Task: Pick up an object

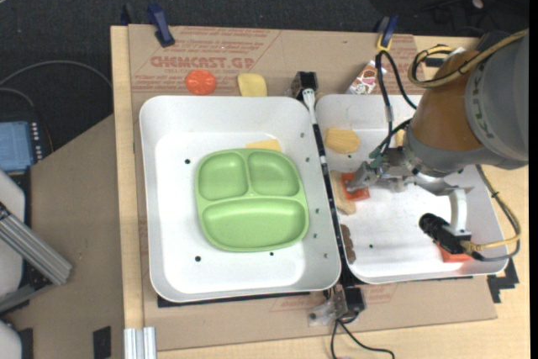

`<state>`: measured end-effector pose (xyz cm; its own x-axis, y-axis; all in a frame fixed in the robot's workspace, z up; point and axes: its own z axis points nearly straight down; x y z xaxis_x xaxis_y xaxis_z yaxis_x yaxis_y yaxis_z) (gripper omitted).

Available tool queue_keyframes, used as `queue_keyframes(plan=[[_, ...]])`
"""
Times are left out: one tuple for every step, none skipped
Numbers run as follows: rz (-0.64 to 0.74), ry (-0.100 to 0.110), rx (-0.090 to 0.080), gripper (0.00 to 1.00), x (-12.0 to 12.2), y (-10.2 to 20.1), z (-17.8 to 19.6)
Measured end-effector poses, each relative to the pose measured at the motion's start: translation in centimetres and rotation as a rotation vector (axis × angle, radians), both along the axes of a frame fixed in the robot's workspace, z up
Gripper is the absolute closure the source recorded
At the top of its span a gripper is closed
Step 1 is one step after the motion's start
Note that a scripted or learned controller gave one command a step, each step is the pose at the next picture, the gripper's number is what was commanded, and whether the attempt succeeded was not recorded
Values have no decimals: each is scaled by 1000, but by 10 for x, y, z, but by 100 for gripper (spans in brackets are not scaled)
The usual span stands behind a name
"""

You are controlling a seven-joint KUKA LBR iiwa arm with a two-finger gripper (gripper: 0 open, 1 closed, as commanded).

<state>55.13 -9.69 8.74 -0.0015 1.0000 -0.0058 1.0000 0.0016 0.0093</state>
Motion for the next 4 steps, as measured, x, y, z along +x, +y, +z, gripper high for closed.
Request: queue_keyframes(plan=[[-2, -6, -2, 0, 86, -64, 72], [4, 18, 11, 0, 70, 10, -8], [1, 8, 5, 100, 73, 5, 8], [1, 9, 5, 0, 72, 6, 7]])
